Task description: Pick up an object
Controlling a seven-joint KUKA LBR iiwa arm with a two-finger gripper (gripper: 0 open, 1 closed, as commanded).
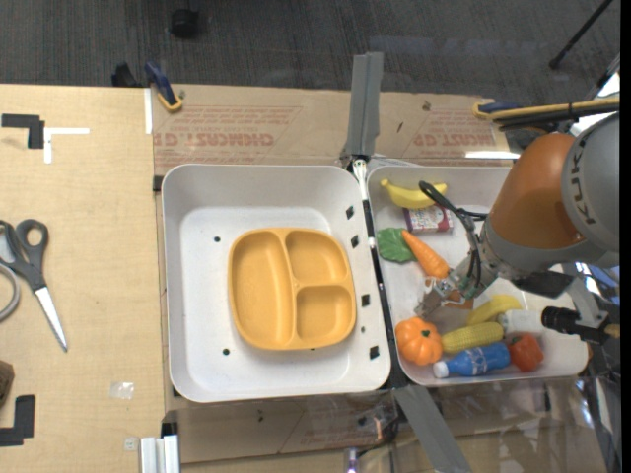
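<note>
I am watching the camera view from above, and the arm (552,205) is reaching in from the right over the right bin (394,294), with the tool (455,286) sitting low among the toys near the bin's middle. I cannot tell how wide the tool is standing, since the wrist is covering most of it, and I am seeing nothing clearly lifted, so I am judging the pick as not yet done: the approach looks made, and the grasp and lift are remaining. The nearest candidate is the carrot (426,253), lying just beside the tool at its upper left. The right bin is also holding a banana (408,194), a green piece (394,245), a small purple box (428,222), a little pumpkin (419,342), a corn cob (472,338), a blue bottle (475,362) and a tomato (526,352). The left bin (197,264) is holding a yellow divided plate (293,288). On the surface to the left, scissors (37,279) are lying well apart.
</note>
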